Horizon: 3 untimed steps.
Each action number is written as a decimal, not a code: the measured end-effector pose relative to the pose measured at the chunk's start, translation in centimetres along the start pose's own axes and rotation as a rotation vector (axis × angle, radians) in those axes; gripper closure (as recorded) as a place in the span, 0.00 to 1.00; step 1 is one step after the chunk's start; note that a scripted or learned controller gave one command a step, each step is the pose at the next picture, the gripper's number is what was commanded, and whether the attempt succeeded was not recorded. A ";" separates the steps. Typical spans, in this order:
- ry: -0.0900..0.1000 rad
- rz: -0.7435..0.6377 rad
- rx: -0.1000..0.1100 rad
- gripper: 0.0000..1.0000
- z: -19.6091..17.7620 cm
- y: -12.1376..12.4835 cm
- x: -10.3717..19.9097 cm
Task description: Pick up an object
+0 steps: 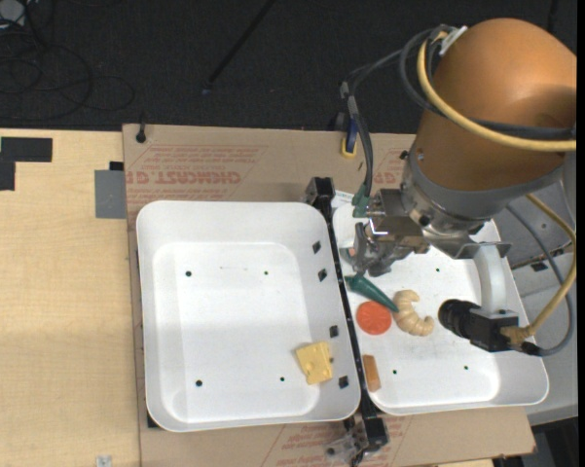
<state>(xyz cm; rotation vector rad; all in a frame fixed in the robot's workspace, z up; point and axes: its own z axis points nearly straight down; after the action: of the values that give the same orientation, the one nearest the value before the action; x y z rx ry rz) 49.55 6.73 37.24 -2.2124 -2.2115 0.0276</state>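
I have the hand (368, 249) low over the right bin (467, 382), on the side nearest the wall it shares with the left bin (224, 309). From this slant the wrist covers the working end, so I cannot tell whether the hand is set wide or narrow. I see nothing held in it, and I judge the pick not yet made.

The likeliest target is the green piece (368, 287), a slim thing lying slantwise on the bin floor just below the hand. Its lower end touches or overlaps the red disc (374, 318) — I cannot tell which. The croissant-shaped piece (415, 314) lies just beside the disc, on the side away from the wall. A small orange-brown block (371, 371) sits toward the front of that bin against the shared wall. A yellow wedge (314, 363) lies in the left bin near its front corner on the same wall.

To do this well I would take the green piece across its narrow width, not along its length, and toward its upper end, away from the disc, so the neighbour is not dragged along. It looks flat, so the hand must go right down to the floor. The wall is close, so I would keep the approach vertical and off that edge. Then I would lift straight up and confirm something is in the hand before moving off. If the green piece proves too thin to catch, the croissant-shaped piece — plumper and farther from the wall — looks the easier choice.
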 end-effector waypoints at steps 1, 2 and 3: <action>0.005 -0.007 -0.023 1.00 -5.4 -2.0 5.7; 0.008 -0.008 -0.031 1.00 -17.2 1.1 12.9; 0.002 -0.006 -0.018 1.00 -16.5 0.9 17.9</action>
<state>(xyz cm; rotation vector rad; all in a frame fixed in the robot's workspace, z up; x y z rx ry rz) 50.85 24.63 53.66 -2.2136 -2.2260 0.0052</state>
